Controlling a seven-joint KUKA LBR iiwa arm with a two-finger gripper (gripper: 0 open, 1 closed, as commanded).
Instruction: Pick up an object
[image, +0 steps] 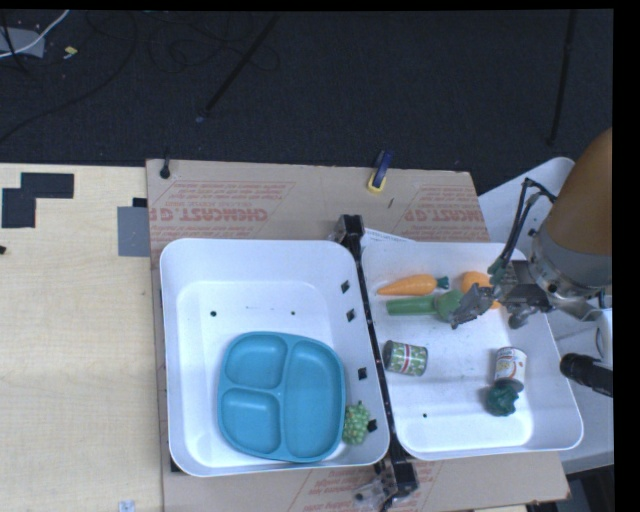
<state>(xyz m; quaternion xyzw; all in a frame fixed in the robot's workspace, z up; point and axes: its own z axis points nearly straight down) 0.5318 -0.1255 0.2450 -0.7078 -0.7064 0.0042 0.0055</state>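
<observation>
The arm reaches in over the right bin (560, 440), and its gripper (478, 305) hangs low near that bin's far edge, just beside a green toy vegetable (425, 306) lying lengthwise there; whether the fingers are spread or closed cannot be told from this slant, and nothing can be seen between them. A toy carrot (410, 286) lies right behind the green piece, close to the far wall, and a second orange piece (472, 281) sits next to the gripper. Nearer the middle of the bin a small green can (405, 357) lies on its side, and toward the right edge a small tin (509, 366) stands next to a dark green lump (501, 400). The left bin (190, 300) bears a blue divided plate (280, 395) with a bunch of toy grapes (355, 424) at its near right corner. The green vegetable looks like light, hard, smooth plastic, likely to roll or slip, so a grasp across its narrow middle seems best
</observation>
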